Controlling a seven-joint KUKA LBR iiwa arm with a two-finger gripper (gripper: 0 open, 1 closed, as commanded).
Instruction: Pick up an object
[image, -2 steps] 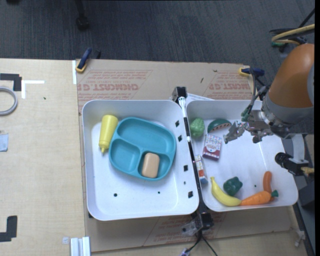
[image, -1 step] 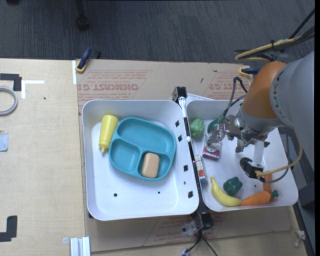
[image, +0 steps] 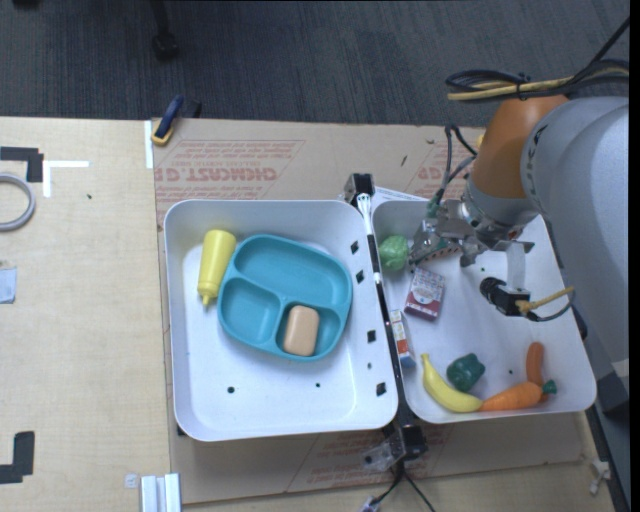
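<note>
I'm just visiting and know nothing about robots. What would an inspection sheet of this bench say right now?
Surface: cardboard-covered bench bearing the left bin and the right bin.
Job's things, left bin: yellow bottle beside a blue divided tray; tan block in one tray compartment.
Job's things, right bin: green ball, red-and-white packet, banana, dark green piece, carrot.
Clutter: blue-and-yellow clip at the bench's far edge.
Tool: tool low over the right bin, beside the green ball.
Cables: black and yellow cables above the arm.
Surroundings: dark carpet.
</note>
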